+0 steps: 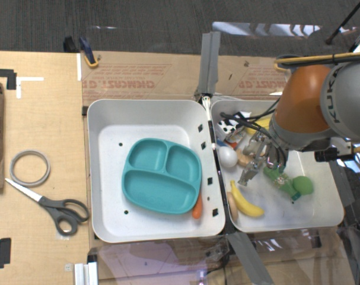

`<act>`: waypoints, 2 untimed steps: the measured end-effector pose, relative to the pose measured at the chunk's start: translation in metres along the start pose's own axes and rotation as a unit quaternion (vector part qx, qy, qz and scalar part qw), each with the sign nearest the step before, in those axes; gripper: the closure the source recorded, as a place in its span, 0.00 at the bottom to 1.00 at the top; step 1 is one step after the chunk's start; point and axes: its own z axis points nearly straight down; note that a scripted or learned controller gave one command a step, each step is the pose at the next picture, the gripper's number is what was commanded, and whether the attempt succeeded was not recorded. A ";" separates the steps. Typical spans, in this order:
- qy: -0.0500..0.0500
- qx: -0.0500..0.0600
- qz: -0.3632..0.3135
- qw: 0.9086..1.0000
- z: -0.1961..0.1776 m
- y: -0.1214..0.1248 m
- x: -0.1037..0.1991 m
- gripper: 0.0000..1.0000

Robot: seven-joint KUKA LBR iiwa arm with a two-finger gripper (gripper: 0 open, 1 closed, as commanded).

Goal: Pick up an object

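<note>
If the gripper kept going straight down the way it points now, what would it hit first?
Most likely the banana: the gripper points down and left in the right bin, and the banana lies just beyond its tip. Depth is hard to judge from above, so it might reach the bin floor first.

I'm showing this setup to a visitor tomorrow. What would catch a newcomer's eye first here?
Probably the teal divided plate lying in the left bin, with a small orange carrot against its right edge. Next, the grey arm with its orange band reaching over the right bin, its gripper above a yellow banana. A green toy lies to the banana's right.
</note>
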 end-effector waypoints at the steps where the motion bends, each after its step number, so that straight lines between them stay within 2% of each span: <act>1: 0.000 0.000 -0.013 1.000 0.000 -0.029 -0.018 0.00; 2: -0.002 0.001 -0.014 1.000 -0.009 -0.028 -0.019 1.00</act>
